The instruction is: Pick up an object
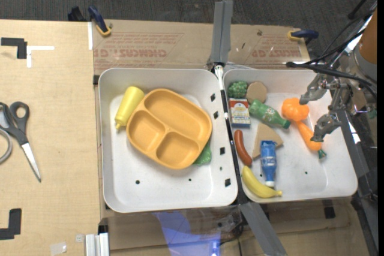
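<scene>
Over the right bin (336,186), claw (320,111) spread wide, fingers straddling the orange carrot (309,135), gripping nothing.

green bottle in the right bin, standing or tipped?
Tipped. The green bottle lies on its side on the floor of the right bin, its length running across the bin between the small carton and the orange.

Two white bins (162,201) are counted on the surface. In the left bin, one orange tray (169,127), one yellow bottle (128,105) and one green item (204,156), mostly hidden, are seen. In the right bin (312,186), one banana (259,184), one sausage (242,147), one green bottle (269,114), one blue tube (268,163), one small carton (240,112), one broccoli (238,89), one orange fruit (294,110) and one carrot (311,136) are counted. One pair of scissors (21,132) is seen outside.
</scene>
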Available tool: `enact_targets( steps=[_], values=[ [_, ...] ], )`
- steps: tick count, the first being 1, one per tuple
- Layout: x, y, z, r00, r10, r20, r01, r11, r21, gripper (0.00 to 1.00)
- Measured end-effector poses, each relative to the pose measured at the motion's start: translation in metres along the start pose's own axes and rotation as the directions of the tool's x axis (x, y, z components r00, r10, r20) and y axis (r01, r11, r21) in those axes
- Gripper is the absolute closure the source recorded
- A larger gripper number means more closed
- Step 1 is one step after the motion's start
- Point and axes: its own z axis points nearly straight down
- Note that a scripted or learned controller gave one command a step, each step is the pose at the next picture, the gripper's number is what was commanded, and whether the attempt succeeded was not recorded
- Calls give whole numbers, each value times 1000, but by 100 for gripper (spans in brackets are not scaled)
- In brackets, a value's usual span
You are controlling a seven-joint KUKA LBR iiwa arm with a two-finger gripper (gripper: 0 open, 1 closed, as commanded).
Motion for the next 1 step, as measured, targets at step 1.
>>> enact_targets(
  steps=[1],
  values=[
    [-21,2,173,997,73,1,-73,997,0,0]
  ],
)
